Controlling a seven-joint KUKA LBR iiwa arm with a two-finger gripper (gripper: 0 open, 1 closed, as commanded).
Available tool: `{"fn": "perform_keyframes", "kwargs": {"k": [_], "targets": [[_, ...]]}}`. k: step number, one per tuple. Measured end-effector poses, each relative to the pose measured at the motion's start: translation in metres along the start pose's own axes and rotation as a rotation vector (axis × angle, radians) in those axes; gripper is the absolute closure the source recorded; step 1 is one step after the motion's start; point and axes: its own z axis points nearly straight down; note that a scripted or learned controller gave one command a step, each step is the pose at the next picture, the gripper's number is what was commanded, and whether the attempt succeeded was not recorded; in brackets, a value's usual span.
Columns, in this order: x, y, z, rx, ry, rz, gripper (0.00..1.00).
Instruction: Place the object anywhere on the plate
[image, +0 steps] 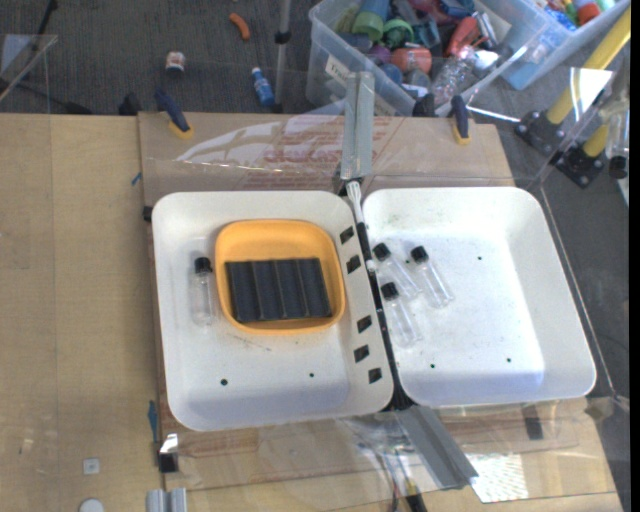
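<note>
Two shallow white bins sit side by side on the table (70, 300), their rounded plastic walls meeting at a centre seam marked with small black tabs. In the left bin (190, 395) lies the plate (280, 238), a squarish orange dish with soft corners and a raised rim; a dark ribbed slab (279, 290) of four parallel bars lies on it.

Just beside the plate's left edge, on the bin floor, lies one vial (203, 290): clear, cylindrical, black-capped, cap pointing up the view. It is close to the rim, though contact is hard to judge.

The right bin (520, 340) holds three more vials near its left wall (all clear glass or plastic with black caps): one (430, 275) slanted, one (396, 312) lower down, and one (381, 254) close to the seam. Its floor is speckled with small dark dots.

Behind the bins a clear tub (440, 40) is heaped with bright toys.
</note>
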Motion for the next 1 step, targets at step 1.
{"fn": "perform_keyframes", "kwargs": {"k": [1], "targets": [[-0.0021,0.0002,0.0,-0.001,0.001,0.064,1.0]]}}
